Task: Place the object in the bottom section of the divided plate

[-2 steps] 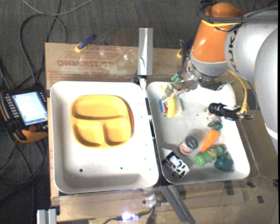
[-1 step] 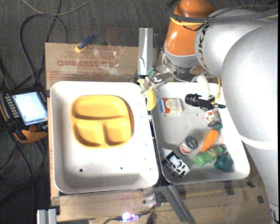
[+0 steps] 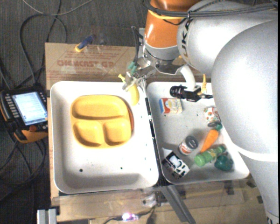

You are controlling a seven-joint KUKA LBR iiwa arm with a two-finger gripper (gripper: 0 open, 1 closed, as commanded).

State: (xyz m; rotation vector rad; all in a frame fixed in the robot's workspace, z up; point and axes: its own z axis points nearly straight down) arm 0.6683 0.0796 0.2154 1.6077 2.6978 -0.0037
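1. Arm (image 3: 238, 64): large rounded housings in pale grey, smooth and glossy, with soft highlights along the curved surfaces.
2. Orange band (image 3: 165, 20): a broad, glossy orange ring, domed at the top, set above the wrist, with a narrow dark seam where it meets the grey shell.
3. Lettering: dark characters run on the grey casing just beside the orange band; only part of them is legible.
4. Wrist flange: a short grey collar below the band, with dark fittings at its underside.
5. Gripper (image 3: 133, 78): a small assembly of metallic and greenish parts; fine detail is too small to resolve.
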